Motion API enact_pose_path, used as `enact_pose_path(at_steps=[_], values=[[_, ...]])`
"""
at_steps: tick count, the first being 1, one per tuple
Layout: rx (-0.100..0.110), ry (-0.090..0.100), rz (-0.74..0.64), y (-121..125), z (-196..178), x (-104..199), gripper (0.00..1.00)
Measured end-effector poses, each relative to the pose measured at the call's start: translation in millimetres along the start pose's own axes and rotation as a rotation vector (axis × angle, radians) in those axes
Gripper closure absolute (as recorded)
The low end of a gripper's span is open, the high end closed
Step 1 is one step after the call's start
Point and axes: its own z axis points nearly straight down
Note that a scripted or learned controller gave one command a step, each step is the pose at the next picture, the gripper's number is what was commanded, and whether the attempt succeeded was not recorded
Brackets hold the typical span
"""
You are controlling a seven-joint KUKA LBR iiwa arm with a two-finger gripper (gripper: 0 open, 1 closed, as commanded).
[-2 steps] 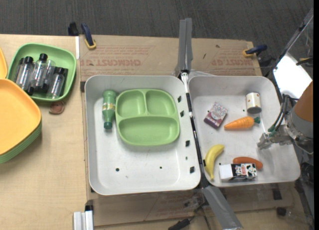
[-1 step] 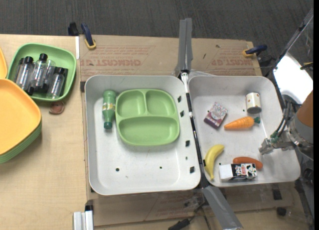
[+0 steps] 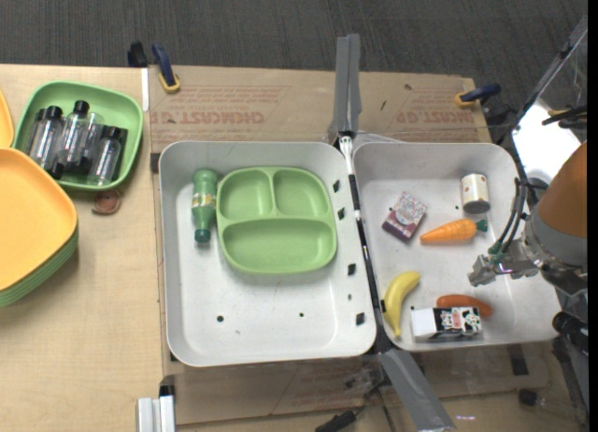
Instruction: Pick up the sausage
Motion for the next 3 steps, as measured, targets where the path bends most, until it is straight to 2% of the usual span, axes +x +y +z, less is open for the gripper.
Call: enact_pose_path(at_steps=[1, 2, 3], values=[[0.000, 0.000, -0.153, -4, 28, -28, 1.00], [-0.001, -0.001, 0.002, -5, 28, -43, 1.00], [-0.001, -0.001, 0.000, -5, 19, -43, 1.00]])
